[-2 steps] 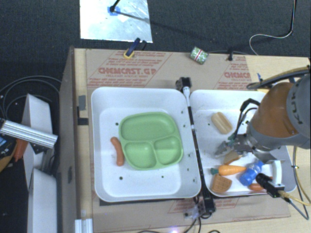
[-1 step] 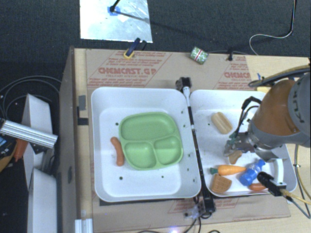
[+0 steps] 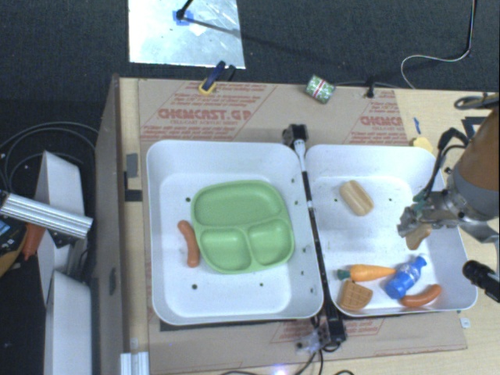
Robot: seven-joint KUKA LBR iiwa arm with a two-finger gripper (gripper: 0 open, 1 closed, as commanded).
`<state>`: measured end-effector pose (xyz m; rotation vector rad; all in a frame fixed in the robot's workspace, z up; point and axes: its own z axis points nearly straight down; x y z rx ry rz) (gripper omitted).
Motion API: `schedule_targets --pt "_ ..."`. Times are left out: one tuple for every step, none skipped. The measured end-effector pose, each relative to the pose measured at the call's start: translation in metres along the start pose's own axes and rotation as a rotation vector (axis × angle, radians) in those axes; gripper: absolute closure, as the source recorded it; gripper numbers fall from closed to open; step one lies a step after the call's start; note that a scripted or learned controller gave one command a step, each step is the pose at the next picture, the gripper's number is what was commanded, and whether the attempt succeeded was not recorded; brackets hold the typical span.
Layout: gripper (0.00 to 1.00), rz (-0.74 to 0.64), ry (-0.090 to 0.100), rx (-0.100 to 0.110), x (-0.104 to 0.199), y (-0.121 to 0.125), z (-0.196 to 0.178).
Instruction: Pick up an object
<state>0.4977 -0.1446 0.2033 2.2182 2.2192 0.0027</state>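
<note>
The arm comes in from the right, and its gripper point(image 3: 418, 229) hangs over the right bin point(image 3: 391, 170), near that bin's right wall. Something tan shows at its tip, but from here I cannot tell whether that is a held object or part of the gripper itself, nor whether it is open or closed.

The pickable things lie mostly along the near edge of that bin — an orange carrot point(image 3: 370, 273), a blue bottle point(image 3: 405, 279) just beside it, a waffle-like piece point(image 3: 354, 295) and a reddish sausage point(image 3: 421, 296) close to the front wall. A tan bread roll point(image 3: 357, 198) sits apart, nearer the back.

If I were choosing, I would go for the roll: it lies alone, with bare bin floor all round, so a straight descent should meet nothing else. The bottle is nearest the gripper, but it is crowded by the carrot and sausage — a grasp there risks nudging neighbours or pinching two things at once.

The left bin point(image 3: 168, 287) holds a green divided tray point(image 3: 242, 226) and another sausage point(image 3: 188, 243) beside it. Both bins rest on a cardboard-covered surface point(image 3: 234, 112) printed with red lettering. Beyond lies dark carpet, a shiny sheet point(image 3: 187, 26) on the floor, and cables point(image 3: 31, 155) at the left.
</note>
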Motion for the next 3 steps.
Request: schedule_targets --pt "1.0 -0.004 0.002 0.001 0.058 0.062 -0.017" --pt "1.0 0.0 0.0 0.004 0.02 0.083 0.033" --pt "1.0 -0.004 0.002 0.0 0.087 0.099 -0.011"
